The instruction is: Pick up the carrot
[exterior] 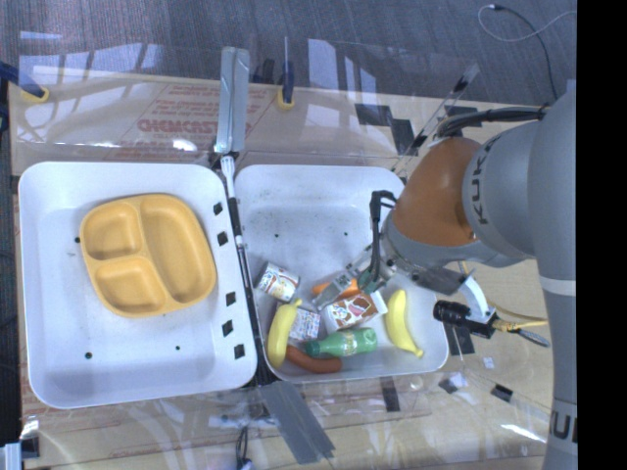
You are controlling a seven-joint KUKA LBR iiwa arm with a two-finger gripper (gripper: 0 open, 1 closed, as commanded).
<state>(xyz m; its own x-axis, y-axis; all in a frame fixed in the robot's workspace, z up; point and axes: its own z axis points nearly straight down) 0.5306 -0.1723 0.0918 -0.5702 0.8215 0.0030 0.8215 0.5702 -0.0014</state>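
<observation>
**A:** The arm is low over the right bin (294, 189), gripper (361, 284) down in the clutter near the front. Where's the carrot?

**B:** The carrot (333, 288) is that small orange piece just left of the gripper, touching the small carton (353, 311) below it. Whether the gripper has anything, I cannot tell; the wrist hides it.

**A:** Tight spot. Green bottle (345, 343) and sausage (313, 362) in front, a banana (402, 323) on the right, another banana (279, 331) on the left, a can (277, 283) beside that.

**B:** So I'd say come straight down, centred on the orange piece, closing across its narrow side. Catch the carton's edge and it could lift the wrong thing.

**A:** And the yellow divided plate (147, 255) sits alone in the left bin (39, 262), well apart.

**B:** Lift slowly, I'd judge, so neighbours slide off.
</observation>
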